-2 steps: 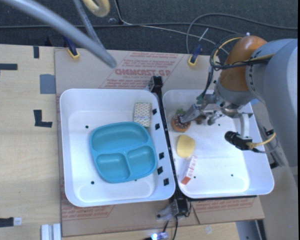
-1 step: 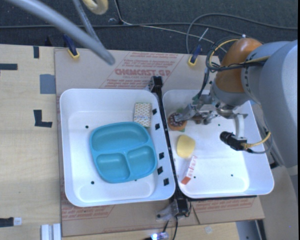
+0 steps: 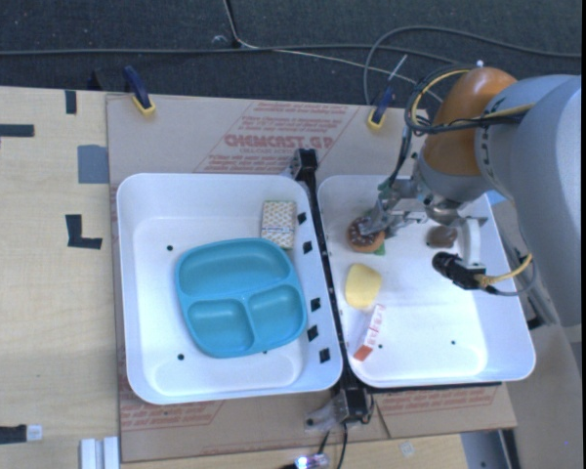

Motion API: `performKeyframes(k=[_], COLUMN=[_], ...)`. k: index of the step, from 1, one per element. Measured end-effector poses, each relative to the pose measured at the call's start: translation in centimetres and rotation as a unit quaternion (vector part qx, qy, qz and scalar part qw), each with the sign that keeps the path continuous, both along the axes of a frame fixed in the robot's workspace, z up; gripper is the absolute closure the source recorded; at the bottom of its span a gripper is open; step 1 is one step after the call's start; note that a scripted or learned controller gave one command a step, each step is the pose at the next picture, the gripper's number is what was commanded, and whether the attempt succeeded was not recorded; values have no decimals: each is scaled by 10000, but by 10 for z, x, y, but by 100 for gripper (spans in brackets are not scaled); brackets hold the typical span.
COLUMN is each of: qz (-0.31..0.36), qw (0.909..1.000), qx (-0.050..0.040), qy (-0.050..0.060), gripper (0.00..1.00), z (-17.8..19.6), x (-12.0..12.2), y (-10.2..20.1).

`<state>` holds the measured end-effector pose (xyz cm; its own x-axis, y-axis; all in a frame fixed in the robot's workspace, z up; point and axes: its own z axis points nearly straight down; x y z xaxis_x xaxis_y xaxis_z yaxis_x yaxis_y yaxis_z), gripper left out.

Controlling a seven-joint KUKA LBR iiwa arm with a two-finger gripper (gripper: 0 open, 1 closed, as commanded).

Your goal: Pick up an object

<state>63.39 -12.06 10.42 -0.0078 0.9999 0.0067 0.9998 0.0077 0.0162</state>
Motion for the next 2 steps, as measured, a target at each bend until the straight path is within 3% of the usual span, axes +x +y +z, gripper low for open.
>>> performKeyframes(k=[2], qz=[-27], qw=[10000], qx=[-36], qy=[55], gripper=[100], z=[115], x=[16], y=[2])
